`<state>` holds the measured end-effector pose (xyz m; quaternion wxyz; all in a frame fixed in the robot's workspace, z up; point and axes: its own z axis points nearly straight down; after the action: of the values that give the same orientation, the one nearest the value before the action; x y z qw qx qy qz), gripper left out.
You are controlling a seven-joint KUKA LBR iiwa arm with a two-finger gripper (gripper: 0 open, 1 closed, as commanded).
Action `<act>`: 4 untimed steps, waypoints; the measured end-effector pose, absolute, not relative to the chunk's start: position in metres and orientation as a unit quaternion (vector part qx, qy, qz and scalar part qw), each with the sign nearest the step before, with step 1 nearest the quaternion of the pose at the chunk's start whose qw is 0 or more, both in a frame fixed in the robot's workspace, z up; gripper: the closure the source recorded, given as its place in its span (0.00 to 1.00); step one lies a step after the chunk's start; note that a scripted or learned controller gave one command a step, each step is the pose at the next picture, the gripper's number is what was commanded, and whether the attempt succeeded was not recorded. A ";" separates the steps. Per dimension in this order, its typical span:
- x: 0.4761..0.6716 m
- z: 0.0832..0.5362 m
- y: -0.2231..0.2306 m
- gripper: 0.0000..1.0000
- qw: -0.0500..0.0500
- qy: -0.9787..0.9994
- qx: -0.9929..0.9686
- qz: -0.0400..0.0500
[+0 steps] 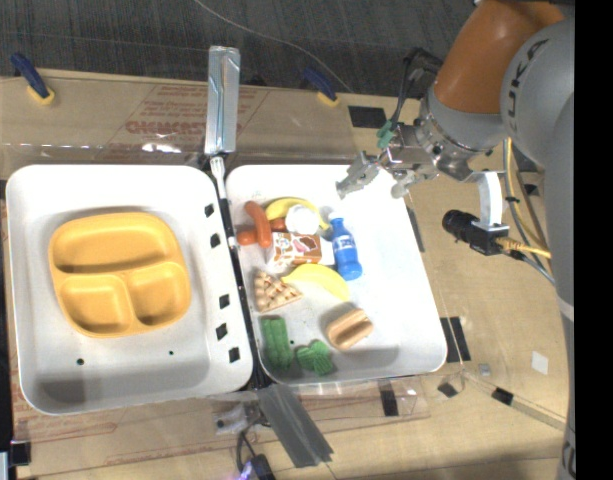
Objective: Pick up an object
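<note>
Reaching in from the right, the grey arm (531, 78) with its orange band bends down over the far right corner of the right bin (411, 298). Its gripper (371, 176) hangs above that corner, fingers spread apart with nothing between them, touching nothing. The left bin (26, 268) carries a yellow divided tray (116, 270). In the right bin, toy food lies clustered toward its left side: a banana (321, 280), a hot dog bun (348, 328), a blue bottle (344, 250), green pieces (291, 348) and a waffle wedge (271, 291), all well apart from the gripper.
</note>
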<state>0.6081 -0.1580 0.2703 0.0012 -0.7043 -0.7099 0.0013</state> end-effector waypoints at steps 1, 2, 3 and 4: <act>0.549 0.173 -0.125 0.00 0.004 -0.719 -0.695 0.003; 0.599 0.187 -0.117 0.00 -0.001 -0.790 -0.613 0.000; 0.564 0.091 -0.136 0.00 0.000 -0.749 -0.662 0.000; 0.564 0.099 -0.137 1.00 0.001 -0.751 -0.661 0.002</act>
<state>0.5641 -0.1369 0.0987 0.0006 -0.6608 -0.7505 0.0018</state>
